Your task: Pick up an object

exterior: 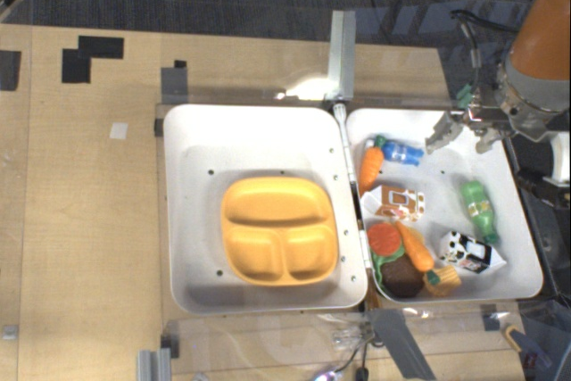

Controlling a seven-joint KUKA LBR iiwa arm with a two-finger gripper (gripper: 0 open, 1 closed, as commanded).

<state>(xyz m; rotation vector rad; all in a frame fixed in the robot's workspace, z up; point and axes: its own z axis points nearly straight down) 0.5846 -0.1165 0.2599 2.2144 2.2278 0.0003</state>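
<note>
My gripper point(464, 136) hangs over the back right corner of the right bin point(526, 277), open with nothing between its fingers. Just left of it lies a blue bottle point(400, 153) beside a small carrot point(370, 165). A green bottle point(478, 210) lies below the gripper near the right wall. A white and orange carton point(400, 202) sits mid-bin. Toward the front are a red tomato point(384, 238), a second carrot point(416, 250), a brown item point(401, 278), a yellow-green piece point(442, 279) and a black and white pouch point(467, 254).
The left bin point(192, 192) holds a yellow divided tray point(279, 227). A metal post point(343, 58) stands behind the wall shared by the bins. Cables run across the dark floor at the back, and black markers sit on the wooden bench at left.
</note>
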